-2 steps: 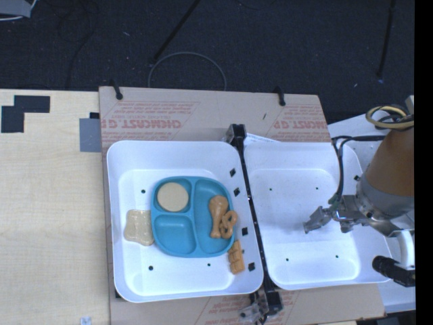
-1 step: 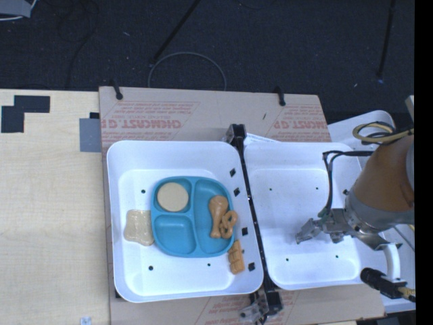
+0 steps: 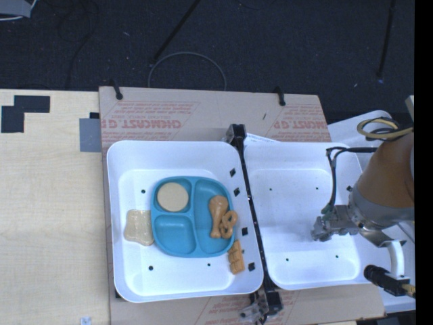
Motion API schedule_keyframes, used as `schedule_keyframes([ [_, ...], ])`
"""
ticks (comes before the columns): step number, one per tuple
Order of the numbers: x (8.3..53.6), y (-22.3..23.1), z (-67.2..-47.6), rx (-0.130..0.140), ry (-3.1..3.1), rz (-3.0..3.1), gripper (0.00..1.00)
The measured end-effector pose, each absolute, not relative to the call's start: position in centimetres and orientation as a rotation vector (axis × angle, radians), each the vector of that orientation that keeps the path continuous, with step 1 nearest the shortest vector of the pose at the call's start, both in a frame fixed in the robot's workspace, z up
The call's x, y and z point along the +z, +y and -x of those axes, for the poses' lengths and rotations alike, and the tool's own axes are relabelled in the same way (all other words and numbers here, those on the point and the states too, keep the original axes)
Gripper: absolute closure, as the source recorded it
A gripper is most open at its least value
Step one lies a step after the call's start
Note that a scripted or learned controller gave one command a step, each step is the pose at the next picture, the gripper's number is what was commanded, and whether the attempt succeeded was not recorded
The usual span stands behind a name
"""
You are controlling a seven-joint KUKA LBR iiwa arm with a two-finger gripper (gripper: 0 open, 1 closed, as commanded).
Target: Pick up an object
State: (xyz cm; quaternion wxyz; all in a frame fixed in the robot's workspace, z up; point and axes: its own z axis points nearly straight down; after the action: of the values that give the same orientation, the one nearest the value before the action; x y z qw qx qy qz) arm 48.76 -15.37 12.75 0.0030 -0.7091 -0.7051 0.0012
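A pale wooden bench [image 3: 47, 202] meets dark carpet-like floor [image 3: 270, 32], where thin black cables [image 3: 186, 63], apparently, trail.

Glossy plastic blue tray [image 3: 177, 239]; bins [image 3: 128, 175] probably plastic.

the pale wooden bench [image 3: 47, 208] bears a cardboard sheet [image 3: 203, 117] under 2 white bins [image 3: 128, 161].

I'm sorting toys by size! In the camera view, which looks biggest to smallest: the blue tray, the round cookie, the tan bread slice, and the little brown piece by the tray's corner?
1. Blue tray
2 and 3. Round cookie and tan bread slice, too alike to rank
4. Little brown piece
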Motion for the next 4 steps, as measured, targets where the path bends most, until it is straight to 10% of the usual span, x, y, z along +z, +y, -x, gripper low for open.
schedule_keyframes([
  [2,22.7,-16.5,-48.9,-0.002,-2.224,2.222,1.0],
  [4,20.7,-6.0,-51.5,0.002,-2.222,2.212,1.0],
])
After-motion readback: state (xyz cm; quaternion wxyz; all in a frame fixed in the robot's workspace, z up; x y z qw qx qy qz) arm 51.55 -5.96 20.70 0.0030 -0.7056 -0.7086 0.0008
